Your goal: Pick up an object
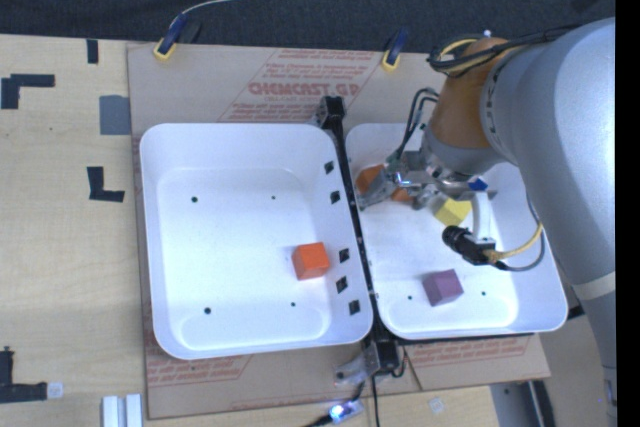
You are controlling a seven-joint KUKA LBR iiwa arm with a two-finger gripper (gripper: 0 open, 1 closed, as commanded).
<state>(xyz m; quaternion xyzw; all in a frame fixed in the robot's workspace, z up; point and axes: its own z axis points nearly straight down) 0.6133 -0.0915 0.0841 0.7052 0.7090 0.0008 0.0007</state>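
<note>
Two shallow white bins sit side by side on a brown cardboard sheet (pixel 290 90) that covers the pale tabletop (pixel 60 245). The left bin (pixel 170 215) carries an orange cube (pixel 310 261), lying toward five o'clock from the bin's middle, well apart from the walls.

The grey arm (pixel 560 115), with its orange band (pixel 462 115), comes in from three o'clock and bends down over the right bin (pixel 520 310). Its claw (pixel 385 187) hangs low at the bin's ten o'clock corner, just beside the divider between the two bins. Whether its fingers are spread or pressed together I cannot tell; metal parts and cables crowd the tip. An orange object (pixel 371 177) lies right at the claw, partly hidden by it, and whether it is pinched I cannot tell.

A yellow block (pixel 452 212) sits just beyond the claw at its four o'clock, under the wrist. A purple cube (pixel 441 287) rests near the bin's six o'clock edge, well apart from the claw.

Two blue-and-yellow clamps (pixel 170 40) (pixel 393 50) grip the sheet's twelve o'clock edge.
</note>
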